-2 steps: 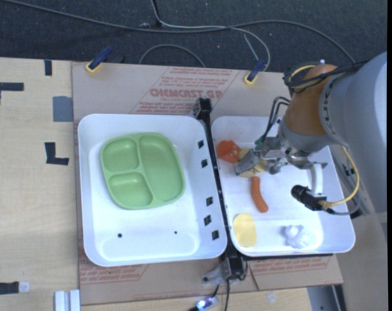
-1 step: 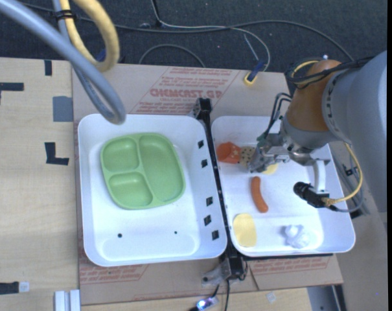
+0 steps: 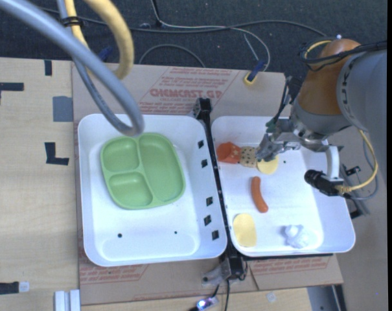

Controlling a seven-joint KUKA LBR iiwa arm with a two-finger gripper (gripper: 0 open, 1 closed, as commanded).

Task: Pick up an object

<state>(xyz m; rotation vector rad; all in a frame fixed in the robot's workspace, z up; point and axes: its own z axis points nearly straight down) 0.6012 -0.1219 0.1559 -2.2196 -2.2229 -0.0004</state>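
In the right bin (image 3: pixel 332 238), my gripper (image 3: pixel 267 150) hangs low over a small pale yellow round piece (image 3: pixel 268 167) near the bin's back. Just to its left lie a tan dotted cracker-like piece (image 3: pixel 247 156) and a red-orange piece (image 3: pixel 227 151). An orange sausage-shaped toy (image 3: pixel 259 194) lies mid-bin. A yellow oval piece (image 3: pixel 245 229) rests at the front, and a crumpled white object (image 3: pixel 295 236) sits at the front right. Nothing is visibly held between the fingers.
The left bin (image 3: pixel 92 238) holds a green divided plate (image 3: pixel 142 170). A grey hose (image 3: pixel 85 63) and a yellow tube (image 3: pixel 115 24) arc over the left bin's back corner. A black divider (image 3: pixel 212 186) runs between the bins. Cables trail behind the bench.
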